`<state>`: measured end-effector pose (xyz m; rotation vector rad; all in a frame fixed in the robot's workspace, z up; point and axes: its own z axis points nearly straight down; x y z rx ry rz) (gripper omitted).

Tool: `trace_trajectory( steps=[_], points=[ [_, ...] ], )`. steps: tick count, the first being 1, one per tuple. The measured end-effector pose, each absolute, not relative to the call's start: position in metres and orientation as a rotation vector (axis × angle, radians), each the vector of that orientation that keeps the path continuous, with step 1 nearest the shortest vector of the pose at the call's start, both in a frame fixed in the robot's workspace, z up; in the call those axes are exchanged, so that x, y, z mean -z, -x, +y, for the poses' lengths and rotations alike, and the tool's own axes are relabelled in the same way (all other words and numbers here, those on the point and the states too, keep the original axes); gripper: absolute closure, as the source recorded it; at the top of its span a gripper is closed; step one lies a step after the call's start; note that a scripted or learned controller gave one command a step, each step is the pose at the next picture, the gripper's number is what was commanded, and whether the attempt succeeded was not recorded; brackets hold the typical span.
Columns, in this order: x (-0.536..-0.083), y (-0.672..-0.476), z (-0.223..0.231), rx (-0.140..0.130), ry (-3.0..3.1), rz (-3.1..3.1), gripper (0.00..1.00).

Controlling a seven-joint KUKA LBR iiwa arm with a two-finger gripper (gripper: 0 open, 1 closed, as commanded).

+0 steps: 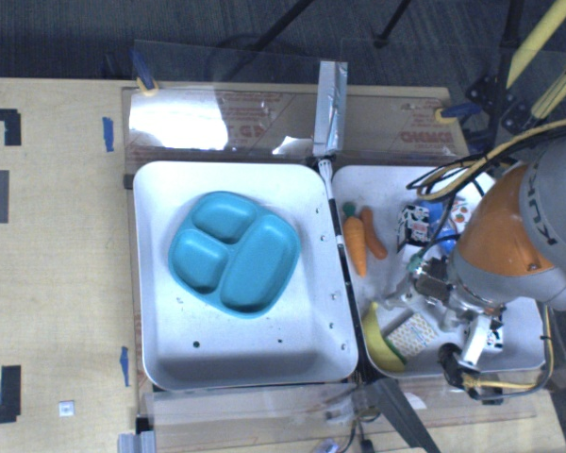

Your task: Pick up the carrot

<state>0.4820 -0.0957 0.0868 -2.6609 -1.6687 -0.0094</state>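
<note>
carrot right bin's left wall | gripper nearby, lower right | grip state unclear

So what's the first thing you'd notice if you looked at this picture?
Probably the bright blue divided plate, sitting in the middle of the left white bin. Next comes the big grey robot arm with its orange band, reaching in from the right over the right bin. There, two carrots lie near the bin's left wall, with a banana closer to its front.
</note>
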Motion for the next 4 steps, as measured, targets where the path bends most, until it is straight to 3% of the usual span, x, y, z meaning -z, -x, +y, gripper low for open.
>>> trace_trajectory(
  steps=[3, 4],
  points=[
    [-0.087, -0.482, -0.102, 0.011, 2.723, -1.569, 0.00],
    [-0.183, -0.480, -0.075, -0.007, 2.840, -1.338, 0.00]
  ],
)
